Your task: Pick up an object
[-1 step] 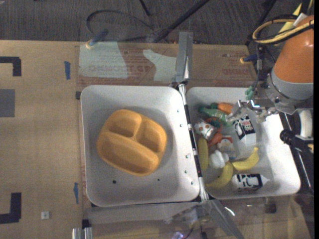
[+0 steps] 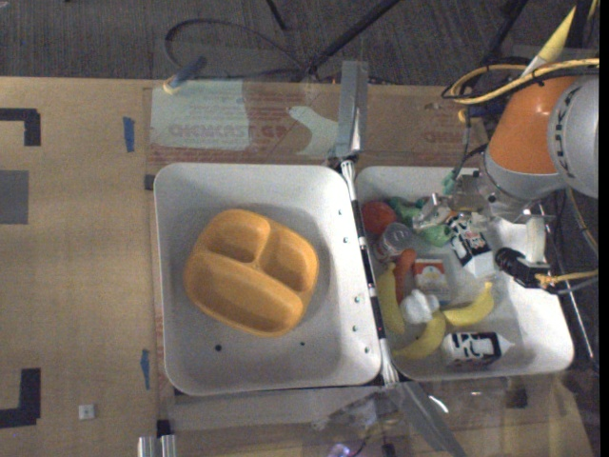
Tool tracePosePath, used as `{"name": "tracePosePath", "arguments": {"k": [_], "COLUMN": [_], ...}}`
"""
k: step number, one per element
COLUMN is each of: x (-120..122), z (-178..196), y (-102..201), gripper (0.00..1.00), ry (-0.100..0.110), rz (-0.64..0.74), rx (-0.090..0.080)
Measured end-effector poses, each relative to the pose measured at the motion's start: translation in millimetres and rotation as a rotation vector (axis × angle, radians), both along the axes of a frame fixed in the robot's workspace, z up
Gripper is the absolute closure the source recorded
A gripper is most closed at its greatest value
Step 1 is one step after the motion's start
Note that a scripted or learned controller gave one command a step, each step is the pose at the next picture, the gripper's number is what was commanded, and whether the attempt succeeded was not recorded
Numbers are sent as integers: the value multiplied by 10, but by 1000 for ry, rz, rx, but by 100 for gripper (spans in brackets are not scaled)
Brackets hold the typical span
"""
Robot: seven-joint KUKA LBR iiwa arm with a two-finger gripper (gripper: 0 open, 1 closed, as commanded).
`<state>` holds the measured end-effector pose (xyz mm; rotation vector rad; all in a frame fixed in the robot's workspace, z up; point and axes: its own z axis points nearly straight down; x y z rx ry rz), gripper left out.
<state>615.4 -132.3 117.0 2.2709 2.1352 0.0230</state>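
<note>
The right bin point(image 2: 547, 336) holds a jumble of objects. At its back left lies a red round fruit point(image 2: 377, 214), with a green packet point(image 2: 420, 215) beside it and a clear jar point(image 2: 394, 241) just in front. A carrot-like red stick point(image 2: 406, 264), a small red and white box point(image 2: 431, 275) and a white lump point(image 2: 417, 305) sit mid-bin. Yellow bananas point(image 2: 425, 335) curve along the front left, and one point(image 2: 473, 307) lies in the centre. A black and white carton point(image 2: 473, 347) is at the front. My gripper point(image 2: 455, 206) hangs over the bin's back, above another black and white carton point(image 2: 468, 239).
The left bin point(image 2: 181, 350) holds an orange divided tray point(image 2: 251, 270). A metal divider point(image 2: 350, 122) runs between the bins. The arm's orange band point(image 2: 526, 131) and cables point(image 2: 519, 74) crowd the right bin's far right corner. A black connector point(image 2: 514, 264) juts over that bin's right side.
</note>
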Motion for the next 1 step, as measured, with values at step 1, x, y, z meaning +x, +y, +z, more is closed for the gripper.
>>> {"name": "tracePosePath", "arguments": {"k": [1], "x": [55], "z": [-107], "y": [-565], "gripper": [0], "ry": [-12], "rz": [-2], "rx": [2]}}
